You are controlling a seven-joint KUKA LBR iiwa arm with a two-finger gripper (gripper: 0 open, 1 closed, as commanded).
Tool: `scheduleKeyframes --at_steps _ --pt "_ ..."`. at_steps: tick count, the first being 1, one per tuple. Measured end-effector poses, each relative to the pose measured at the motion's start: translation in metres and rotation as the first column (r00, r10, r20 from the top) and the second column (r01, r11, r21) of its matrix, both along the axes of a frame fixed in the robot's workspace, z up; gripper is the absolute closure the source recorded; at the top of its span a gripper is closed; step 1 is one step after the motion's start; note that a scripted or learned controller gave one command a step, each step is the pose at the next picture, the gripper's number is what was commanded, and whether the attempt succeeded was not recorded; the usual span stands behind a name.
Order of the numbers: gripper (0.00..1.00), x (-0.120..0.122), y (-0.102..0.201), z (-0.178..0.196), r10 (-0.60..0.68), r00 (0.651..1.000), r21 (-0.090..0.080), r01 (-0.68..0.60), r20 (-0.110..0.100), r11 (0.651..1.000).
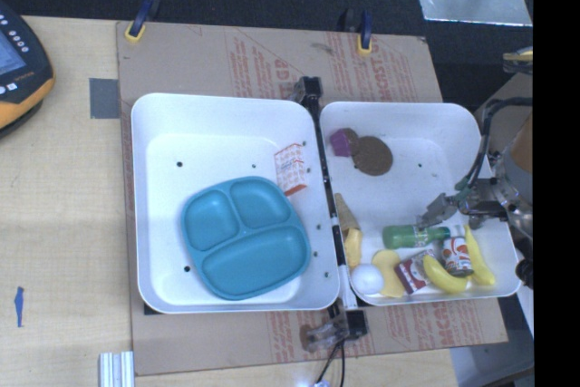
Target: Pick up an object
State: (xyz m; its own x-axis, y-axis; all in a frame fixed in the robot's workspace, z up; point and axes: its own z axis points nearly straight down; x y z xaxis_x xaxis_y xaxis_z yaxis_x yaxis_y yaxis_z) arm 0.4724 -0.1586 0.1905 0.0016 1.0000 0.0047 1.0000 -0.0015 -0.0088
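Note:
My gripper [441, 209] hangs over the right side of the right bin [408, 118], just above the cap end of a green bottle [412, 237] that lies on its side. Nothing shows in its grasp. Along the bin's front lie a yellow banana [446, 275], a second banana [480, 260], a red can [458, 255], a red and white packet [412, 274] and a white ball [367, 279]. A brown disc [372, 156] and a purple piece [343, 141] rest at the back left of this bin.
The left bin [154, 195] holds a blue divided plate [246, 237] and a small red and white carton [291, 169]. A tan stick [345, 215] lies along the right bin's left wall. A yellow and black handset [18, 68] sits on the bench at far left.

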Motion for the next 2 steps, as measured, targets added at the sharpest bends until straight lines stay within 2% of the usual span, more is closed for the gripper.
scheduleKeyframes --at_steps 1,2 --pt "0.00 0.0037 -0.0057 -0.0843 0.006 1.000 -0.004 -0.006 0.006 1.000" --pt "1.00 0.0036 -0.0067 -0.0753 0.007 1.000 -0.003 -0.007 0.004 1.000"
